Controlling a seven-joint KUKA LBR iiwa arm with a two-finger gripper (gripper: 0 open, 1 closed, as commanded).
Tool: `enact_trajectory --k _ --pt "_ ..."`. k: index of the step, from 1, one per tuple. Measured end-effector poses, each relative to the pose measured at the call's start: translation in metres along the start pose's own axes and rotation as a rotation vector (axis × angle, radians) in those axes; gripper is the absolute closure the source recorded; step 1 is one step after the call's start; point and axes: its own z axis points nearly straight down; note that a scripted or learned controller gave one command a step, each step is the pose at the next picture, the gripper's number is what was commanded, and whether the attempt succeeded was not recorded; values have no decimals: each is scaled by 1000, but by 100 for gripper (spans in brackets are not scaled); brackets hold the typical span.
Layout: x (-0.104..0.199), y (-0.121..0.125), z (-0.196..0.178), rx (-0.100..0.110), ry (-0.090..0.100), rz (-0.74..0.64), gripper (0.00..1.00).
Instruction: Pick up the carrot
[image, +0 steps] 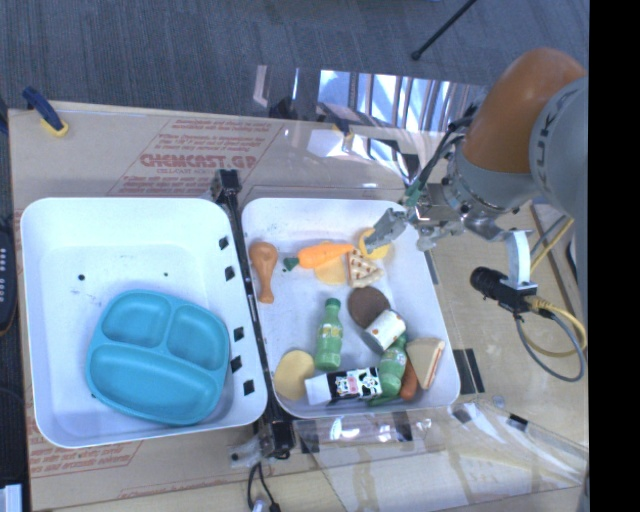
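Observation:
The carrot (327, 256) is orange with a green stub at its left end. It lies flat in the upper middle of the right bin (256, 215). My gripper (383, 230) hangs over the bin's upper right part, just right of the carrot's thick end and above a yellow item (379, 247). A small gap separates it from the carrot. Nothing shows as held.
A toy drumstick (264, 268) lies left of the carrot and a waffle-like wedge (362, 268) touches it below right. Further down are a green bottle (329, 335), a milk carton (345, 385), a bread slice (427, 360) and other toy food. The left bin (60, 220) holds a blue divided plate (158, 355).

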Motion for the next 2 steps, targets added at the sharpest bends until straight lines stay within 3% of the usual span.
enact_trajectory --k 1,2 --pt "16 59 128 6 2 336 0" --pt "48 39 164 -4 4 235 0"
